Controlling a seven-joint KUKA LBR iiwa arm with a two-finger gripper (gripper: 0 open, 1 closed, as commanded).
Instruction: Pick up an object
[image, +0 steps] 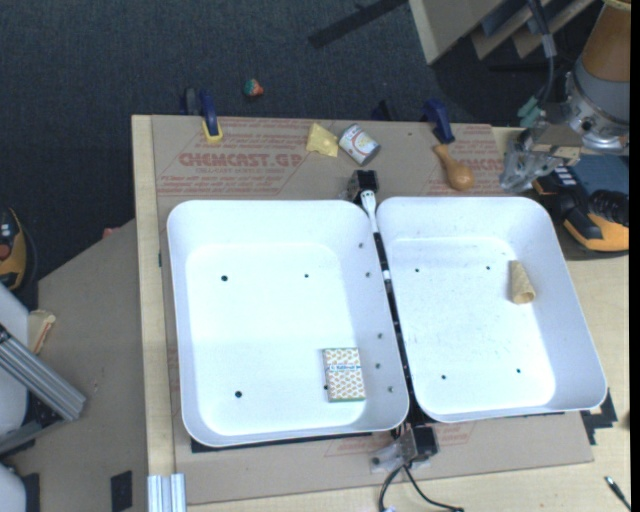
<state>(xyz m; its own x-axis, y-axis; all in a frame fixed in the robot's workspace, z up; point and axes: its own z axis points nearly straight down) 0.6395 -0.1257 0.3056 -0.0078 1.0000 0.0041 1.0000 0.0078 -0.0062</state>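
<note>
A small square packet with a fine blue-green pattern (343, 374) lies flat in the left bin (200, 300), near its front right corner. A tan cork-like piece (521, 281) rests in the right bin (560, 350), close to its right wall. My gripper (522, 168) hangs at the upper right, above the board just behind the right bin's far right corner. It is well away from both objects, and nothing shows under it.
On the board behind the bins lie a yellow wedge (322, 140), a small silver-white box (358, 144) and a brown wooden knob (455, 170). Blue clamps (210, 115) (435, 118) hold the board. A black-and-white pen (367, 190) sits at the bins' shared far edge.
</note>
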